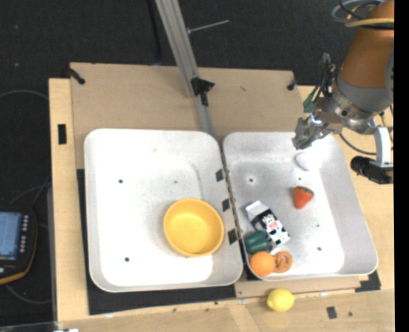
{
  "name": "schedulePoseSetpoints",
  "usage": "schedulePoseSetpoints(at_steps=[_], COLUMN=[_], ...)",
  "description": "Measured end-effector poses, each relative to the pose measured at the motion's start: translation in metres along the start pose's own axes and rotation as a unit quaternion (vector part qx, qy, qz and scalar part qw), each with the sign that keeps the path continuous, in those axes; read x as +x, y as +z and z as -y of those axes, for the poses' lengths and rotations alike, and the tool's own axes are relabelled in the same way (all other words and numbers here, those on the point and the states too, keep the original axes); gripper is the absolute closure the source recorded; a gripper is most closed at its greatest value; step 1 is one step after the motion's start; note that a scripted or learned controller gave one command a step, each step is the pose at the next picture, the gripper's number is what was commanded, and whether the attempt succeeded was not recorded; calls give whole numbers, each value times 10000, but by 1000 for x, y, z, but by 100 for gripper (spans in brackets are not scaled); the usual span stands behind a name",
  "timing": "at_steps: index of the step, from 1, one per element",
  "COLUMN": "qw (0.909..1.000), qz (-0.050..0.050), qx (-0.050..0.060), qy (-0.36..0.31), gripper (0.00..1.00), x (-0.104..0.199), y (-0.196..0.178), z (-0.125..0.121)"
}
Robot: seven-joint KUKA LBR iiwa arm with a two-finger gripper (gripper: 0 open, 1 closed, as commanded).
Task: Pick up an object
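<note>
My gripper [306, 135] hangs over the far right corner of the right bin [342, 185], on the grey arm with the orange band. Just in front of it a small white object [304, 161] lies on the bin floor; I cannot tell whether the two touch. A red strawberry [302, 197] sits mid-bin, apart from the gripper. Toward the near left corner are a black-and-white patterned box [268, 223], a dark green piece [255, 241], an orange [261, 264] and a brownish-orange item [283, 261].
A yellow bowl [193, 227] rests in the left bin [121, 164]. A lemon [279, 299] lies on the bench in front of the right bin. A slanted metal pole [180, 40] rises behind the bins. A handheld screen [3, 244] sits at far left.
</note>
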State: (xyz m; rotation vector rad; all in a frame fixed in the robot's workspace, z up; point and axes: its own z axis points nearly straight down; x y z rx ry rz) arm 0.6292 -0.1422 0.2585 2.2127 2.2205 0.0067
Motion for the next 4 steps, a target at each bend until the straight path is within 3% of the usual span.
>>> schedulePoseSetpoints(at_steps=[1, 4], qw=[10000, 10000], qz=[-7, -21], qx=[39, 39], qy=[-6, -26], gripper=[100, 100], x=[46, 203], y=[12, -7], z=[17, 72])
